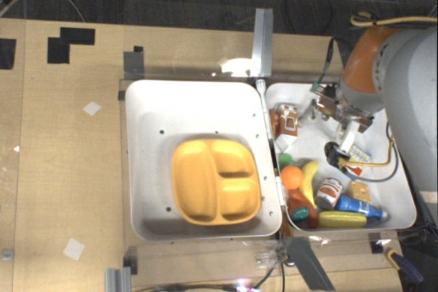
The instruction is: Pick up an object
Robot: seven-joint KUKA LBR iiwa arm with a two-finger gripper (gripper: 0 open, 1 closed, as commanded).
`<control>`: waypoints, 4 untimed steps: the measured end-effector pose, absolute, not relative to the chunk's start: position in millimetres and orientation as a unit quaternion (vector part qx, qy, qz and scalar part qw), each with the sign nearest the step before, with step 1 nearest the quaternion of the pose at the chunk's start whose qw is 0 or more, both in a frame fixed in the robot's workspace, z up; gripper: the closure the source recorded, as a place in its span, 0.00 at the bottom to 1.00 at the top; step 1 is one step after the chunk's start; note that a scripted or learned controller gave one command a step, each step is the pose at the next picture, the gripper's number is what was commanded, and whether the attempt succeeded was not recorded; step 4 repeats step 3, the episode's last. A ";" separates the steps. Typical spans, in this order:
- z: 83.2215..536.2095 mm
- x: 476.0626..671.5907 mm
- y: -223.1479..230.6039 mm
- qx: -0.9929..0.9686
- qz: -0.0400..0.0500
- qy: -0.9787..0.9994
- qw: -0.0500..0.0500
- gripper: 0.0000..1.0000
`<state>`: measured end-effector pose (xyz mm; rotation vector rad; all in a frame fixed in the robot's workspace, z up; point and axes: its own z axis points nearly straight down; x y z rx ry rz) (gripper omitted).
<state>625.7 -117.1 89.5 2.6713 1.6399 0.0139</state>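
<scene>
The right bin holds a heap of small things. A brown and white carton lies at its left wall. Below it sit an orange ball, a yellow banana, a red and white can, a blue bottle and a yellow-green oblong piece. My gripper hangs over the bin's upper part, right of the carton and above the heap. Nothing shows between its tips.
The left bin carries a yellow divided plate toward its front. The grey arm with its orange band covers the right bin's far right corner. A metal post stands behind the wall between the bins.
</scene>
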 end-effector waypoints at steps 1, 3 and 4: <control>87.1 654.0 -190.1 0.897 0.002 0.441 0.002 0.00; 88.0 667.0 -192.8 0.878 -0.004 0.478 -0.002 0.00; 88.0 667.0 -192.8 0.878 -0.004 0.478 -0.002 0.00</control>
